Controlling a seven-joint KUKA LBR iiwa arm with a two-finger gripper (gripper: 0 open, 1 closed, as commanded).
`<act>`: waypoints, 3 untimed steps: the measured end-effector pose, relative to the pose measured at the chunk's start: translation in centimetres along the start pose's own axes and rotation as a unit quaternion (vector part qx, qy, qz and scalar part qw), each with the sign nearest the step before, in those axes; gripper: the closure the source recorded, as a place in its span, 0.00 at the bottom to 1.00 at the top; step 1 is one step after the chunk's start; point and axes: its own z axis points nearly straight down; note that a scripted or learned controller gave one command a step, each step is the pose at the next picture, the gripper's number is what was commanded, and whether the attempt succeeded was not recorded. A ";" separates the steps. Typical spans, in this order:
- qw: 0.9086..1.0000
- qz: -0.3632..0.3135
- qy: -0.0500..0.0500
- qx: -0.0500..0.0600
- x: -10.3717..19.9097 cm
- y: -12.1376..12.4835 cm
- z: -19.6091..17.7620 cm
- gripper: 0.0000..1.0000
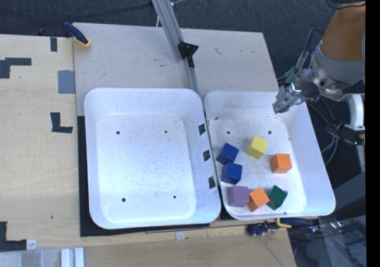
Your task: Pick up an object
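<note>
Two white bins (148, 97) speckled with fine dark dots sit on a pale beige desk (225, 52). The right bin holds two blue blocks (227, 153), a yellow block (257, 146), two orange blocks (280, 162), a purple block (238, 195) and a dark green block (276, 196). The arm (344, 34) is orange and grey.

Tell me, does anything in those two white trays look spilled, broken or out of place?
Nothing stands out. The blocks all lie inside the right bin, loosely scattered: two blue, a yellow block, two orange, a purple block and a green block. The gripper hangs over that bin's far corner, apart from them.
</note>
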 end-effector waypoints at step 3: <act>1.000 -0.002 0.001 0.004 16.4 1.8 3.9 1.00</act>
